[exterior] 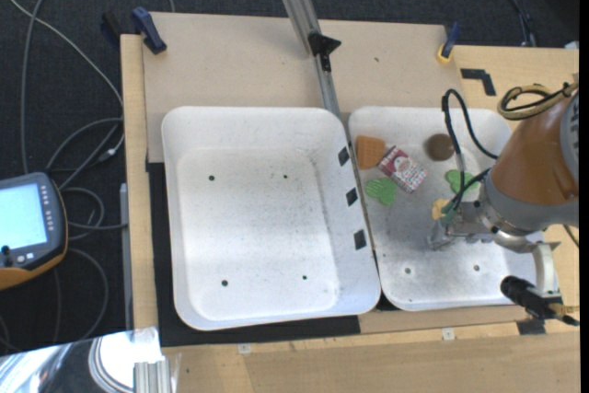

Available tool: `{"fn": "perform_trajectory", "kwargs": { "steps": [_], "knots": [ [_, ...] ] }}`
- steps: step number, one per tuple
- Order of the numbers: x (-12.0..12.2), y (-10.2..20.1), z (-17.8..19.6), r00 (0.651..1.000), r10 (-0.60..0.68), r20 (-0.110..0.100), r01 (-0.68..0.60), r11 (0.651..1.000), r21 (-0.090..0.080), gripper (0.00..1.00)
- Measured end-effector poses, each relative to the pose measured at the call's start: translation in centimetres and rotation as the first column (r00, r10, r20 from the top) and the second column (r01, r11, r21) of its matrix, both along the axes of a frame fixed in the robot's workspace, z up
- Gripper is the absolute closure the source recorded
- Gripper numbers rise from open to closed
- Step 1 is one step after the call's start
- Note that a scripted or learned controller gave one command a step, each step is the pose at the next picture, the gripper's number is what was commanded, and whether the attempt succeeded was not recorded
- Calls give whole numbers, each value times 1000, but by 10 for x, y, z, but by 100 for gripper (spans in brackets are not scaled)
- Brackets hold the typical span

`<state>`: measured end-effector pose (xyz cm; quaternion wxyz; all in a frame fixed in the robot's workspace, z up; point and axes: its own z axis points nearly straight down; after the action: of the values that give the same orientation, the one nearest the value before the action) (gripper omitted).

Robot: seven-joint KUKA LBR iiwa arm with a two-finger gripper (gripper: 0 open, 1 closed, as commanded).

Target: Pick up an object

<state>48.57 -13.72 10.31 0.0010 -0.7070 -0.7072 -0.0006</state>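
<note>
Dark carpet surrounds a wooden bench (276,51) bearing two shallow white bins, the left bin (258,216) beside the right bin (414,276), which holds a red-and-white patterned packet (402,168), an orange wedge-shaped block (370,150), a green leaf-shaped piece (382,190), a brown round ball (439,145) and a small yellow-green item (455,184). Just right of and below the yellow-green item, the two-finger gripper (442,235) hangs low over the right bin's floor; whether it is spread or closed cannot be told. Packet, wedge and leaf lie together up-left of the gripper, apart from it.
</note>
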Motion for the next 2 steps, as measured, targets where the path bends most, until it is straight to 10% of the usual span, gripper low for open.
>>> {"fn": "perform_trajectory", "kwargs": {
  "steps": [2],
  "knots": [
    [12,-1,115,1000,2,8,-2,1000,-4,100]
  ]
}}
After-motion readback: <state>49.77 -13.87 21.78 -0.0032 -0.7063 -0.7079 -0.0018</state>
